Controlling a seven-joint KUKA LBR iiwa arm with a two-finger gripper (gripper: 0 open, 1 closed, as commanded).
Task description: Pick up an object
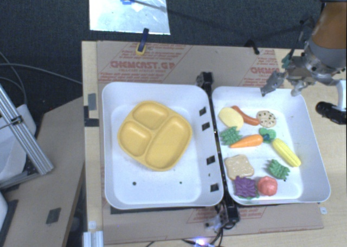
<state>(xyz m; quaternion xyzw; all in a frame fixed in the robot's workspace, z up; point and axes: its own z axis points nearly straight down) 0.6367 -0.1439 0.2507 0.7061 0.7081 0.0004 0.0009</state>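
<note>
carrot (248, 141) – in right bin (309, 127), long axis left-right, green top toward the left | corn (286, 152) just right, slanting down-right | hand (282, 84) above bin's far rim, fingers apart, clamped on nothing | yellow tray (155, 135) in left bin (116, 99)

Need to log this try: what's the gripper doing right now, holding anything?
Gripper: open, nothing between its fingers, above the far edge of the right bin.
</note>
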